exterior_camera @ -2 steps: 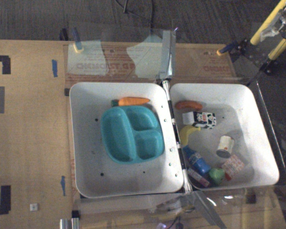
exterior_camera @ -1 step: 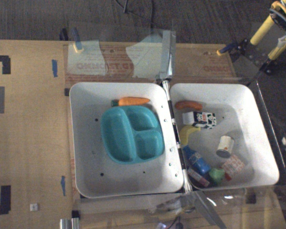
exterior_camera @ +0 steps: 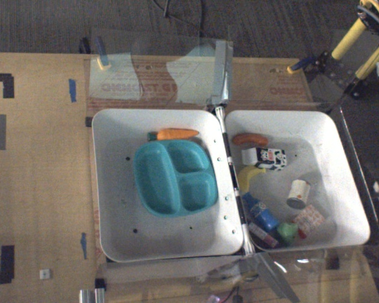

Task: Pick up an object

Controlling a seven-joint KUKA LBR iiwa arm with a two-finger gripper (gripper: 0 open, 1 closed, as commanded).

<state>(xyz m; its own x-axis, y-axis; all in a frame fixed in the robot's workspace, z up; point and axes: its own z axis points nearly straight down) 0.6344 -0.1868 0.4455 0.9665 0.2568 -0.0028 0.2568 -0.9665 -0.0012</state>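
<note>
Right of the teal plate (exterior_camera: 175, 177), in the right bin (exterior_camera: 341, 169), about seven small things are crowded, on the side from which the arm reaches. One carrot (exterior_camera: 174, 133) is laid just behind the plate, its long axis crosswise. The gripper's state cannot be told.

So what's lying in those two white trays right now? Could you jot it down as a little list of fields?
left bin: teal divided plate, carrot beside its far edge
right bin: sausage, toy cow, banana, white cup, blue bottle, green toy, pink patterned block
</note>
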